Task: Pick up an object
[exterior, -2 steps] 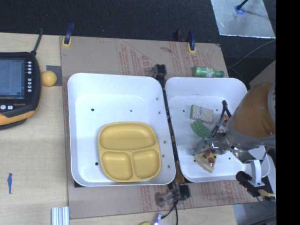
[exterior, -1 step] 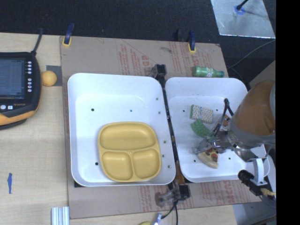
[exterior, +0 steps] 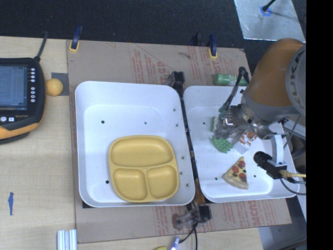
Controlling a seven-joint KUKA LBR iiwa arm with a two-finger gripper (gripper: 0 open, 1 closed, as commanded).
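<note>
Pizza slice toy (exterior: 237,173) near right bin (exterior: 208,189) front edge: light, stiff, thin, grab across edges. Claw (exterior: 227,123) over green toy (exterior: 222,145); claw state: cannot tell.

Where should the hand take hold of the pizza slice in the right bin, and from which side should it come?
Probably from straight above, closing across the narrow width of the pizza slice. It lies flat on the right bin floor, with bare floor around it, apart from the green object and from the hand.
</note>
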